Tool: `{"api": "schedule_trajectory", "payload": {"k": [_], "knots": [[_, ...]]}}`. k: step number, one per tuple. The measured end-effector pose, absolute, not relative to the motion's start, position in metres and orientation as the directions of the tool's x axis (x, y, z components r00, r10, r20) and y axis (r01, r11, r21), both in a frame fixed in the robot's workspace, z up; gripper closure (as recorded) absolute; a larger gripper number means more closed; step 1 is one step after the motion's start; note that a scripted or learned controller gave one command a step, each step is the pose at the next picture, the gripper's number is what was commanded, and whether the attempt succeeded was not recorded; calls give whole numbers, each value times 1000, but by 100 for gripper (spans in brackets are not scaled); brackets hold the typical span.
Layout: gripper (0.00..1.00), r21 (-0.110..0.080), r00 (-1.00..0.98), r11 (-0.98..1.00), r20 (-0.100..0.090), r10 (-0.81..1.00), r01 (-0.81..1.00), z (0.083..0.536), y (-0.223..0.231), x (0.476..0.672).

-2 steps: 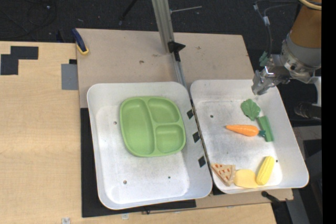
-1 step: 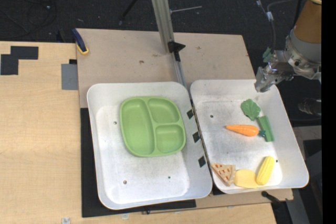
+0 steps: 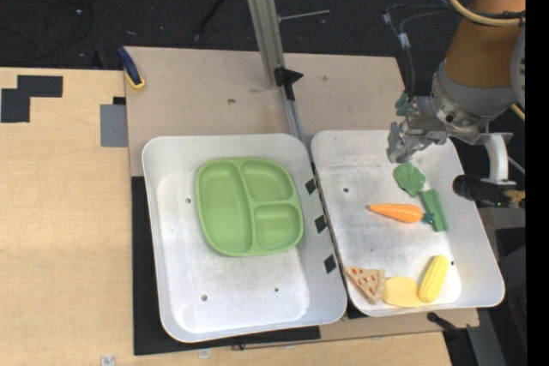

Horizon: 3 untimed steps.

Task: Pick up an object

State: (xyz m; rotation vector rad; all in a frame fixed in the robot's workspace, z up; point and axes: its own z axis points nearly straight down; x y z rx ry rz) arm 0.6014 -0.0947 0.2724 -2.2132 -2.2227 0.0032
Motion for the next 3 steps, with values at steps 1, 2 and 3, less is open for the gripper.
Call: {"api": "schedule_trajectory", "payload": {"k": [1, 2, 3], "knots": [[100, -5, -6, 6, 2, 1000, 1000, 262, -35, 587], [100, -5, -6, 6, 2, 1000, 1000, 263, 17, 575], [100, -5, -6, 6, 2, 1000, 1000, 260, 67, 564]]}}
